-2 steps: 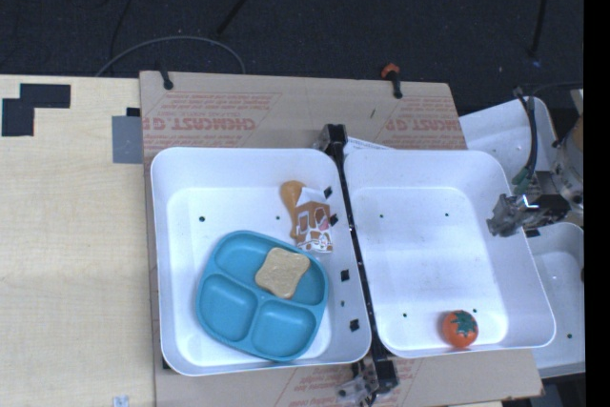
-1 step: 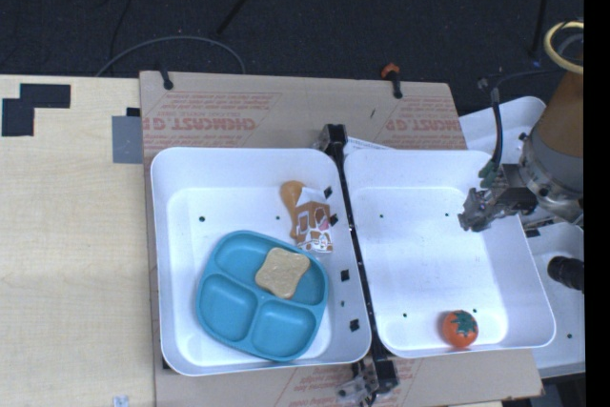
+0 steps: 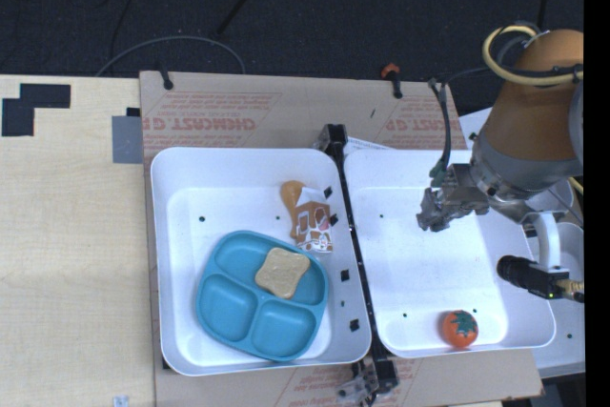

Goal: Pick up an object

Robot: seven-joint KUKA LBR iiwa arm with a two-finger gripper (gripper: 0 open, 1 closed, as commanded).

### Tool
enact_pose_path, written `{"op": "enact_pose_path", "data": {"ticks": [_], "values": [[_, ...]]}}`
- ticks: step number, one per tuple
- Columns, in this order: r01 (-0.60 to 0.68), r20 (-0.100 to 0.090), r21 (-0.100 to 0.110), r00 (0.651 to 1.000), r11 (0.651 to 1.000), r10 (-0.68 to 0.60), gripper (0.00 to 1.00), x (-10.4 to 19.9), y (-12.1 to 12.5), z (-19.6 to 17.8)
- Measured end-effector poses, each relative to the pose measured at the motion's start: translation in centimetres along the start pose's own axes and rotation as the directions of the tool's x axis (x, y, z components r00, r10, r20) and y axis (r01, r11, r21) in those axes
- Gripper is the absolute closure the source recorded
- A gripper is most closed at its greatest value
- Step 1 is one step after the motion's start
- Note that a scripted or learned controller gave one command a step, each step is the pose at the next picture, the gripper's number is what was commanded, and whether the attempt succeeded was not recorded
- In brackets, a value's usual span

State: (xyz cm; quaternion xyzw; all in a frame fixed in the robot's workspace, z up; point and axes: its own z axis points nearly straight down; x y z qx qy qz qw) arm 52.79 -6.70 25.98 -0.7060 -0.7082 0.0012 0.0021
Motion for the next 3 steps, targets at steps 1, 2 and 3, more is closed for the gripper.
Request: {"op": "enact_pose_path", "data": {"ticks": [1, 2, 3], "values": [[0.001, -0.001, 0.001, 1.000, 1.000, -0.001, 1.00, 5.4, 0.6, 1.8], [0.001, 0.000, 0.000, 1.000, 1.000, -0.001, 1.00, 10.7, 1.9, 3.3], [0.001, 0.001, -0.003, 1.000, 1.000, -0.001, 1.00, 16.0, 3.1, 2.3]]}}
